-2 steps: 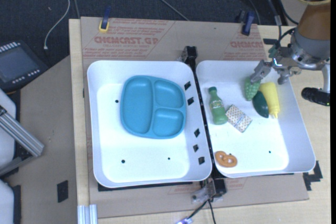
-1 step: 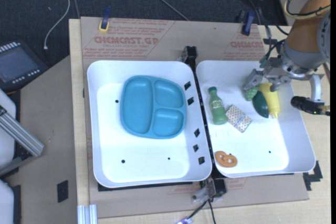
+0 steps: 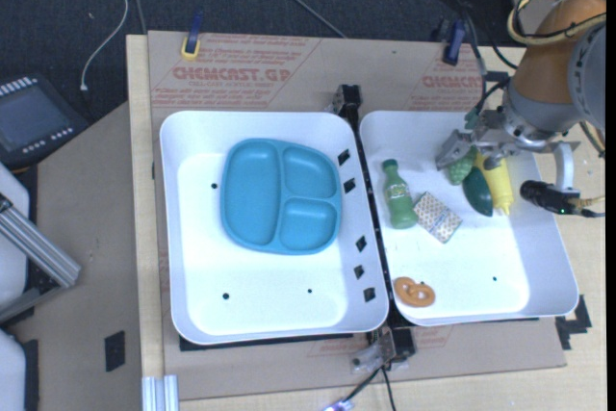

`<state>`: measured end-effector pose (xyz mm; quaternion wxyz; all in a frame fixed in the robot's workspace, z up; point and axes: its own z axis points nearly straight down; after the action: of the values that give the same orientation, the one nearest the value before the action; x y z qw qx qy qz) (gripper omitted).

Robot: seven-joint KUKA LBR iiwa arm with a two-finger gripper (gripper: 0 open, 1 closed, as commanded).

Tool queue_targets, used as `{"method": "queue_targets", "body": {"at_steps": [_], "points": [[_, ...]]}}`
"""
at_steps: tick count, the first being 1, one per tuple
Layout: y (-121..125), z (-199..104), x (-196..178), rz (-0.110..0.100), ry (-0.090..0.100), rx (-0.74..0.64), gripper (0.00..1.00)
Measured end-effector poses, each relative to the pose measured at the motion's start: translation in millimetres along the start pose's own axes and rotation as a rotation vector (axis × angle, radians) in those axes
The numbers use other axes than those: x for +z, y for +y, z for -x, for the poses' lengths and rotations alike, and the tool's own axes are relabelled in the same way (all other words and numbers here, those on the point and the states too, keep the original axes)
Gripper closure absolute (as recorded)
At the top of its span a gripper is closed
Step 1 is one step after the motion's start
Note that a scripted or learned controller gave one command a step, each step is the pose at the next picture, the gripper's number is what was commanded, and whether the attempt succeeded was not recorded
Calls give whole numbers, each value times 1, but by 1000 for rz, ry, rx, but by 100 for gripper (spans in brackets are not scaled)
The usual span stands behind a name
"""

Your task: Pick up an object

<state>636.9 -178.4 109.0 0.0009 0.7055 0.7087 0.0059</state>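
Red print reading "CHEMCAST GP" (image 3: 232, 72) is seen on the brown board (image 3: 289, 53) under two white bins; the left bin (image 3: 192, 236) holds a blue tray (image 3: 281, 195); the right bin (image 3: 539, 274) holds a green bottle (image 3: 397, 194), a patterned packet (image 3: 438, 216), a pretzel (image 3: 415, 292), a yellow bottle (image 3: 499, 185) and a dark green item (image 3: 477, 191). The gripper (image 3: 478, 159) is lowered over the last two, near the bin's far right; whether it is apart or together cannot be told; two blue clamps (image 3: 192, 38) are fixed at the board's far edge.
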Motion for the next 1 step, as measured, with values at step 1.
{"method": "queue_targets", "body": {"at_steps": [1], "points": [[-1, 1, -6, -3, -4, -1, 100]]}}
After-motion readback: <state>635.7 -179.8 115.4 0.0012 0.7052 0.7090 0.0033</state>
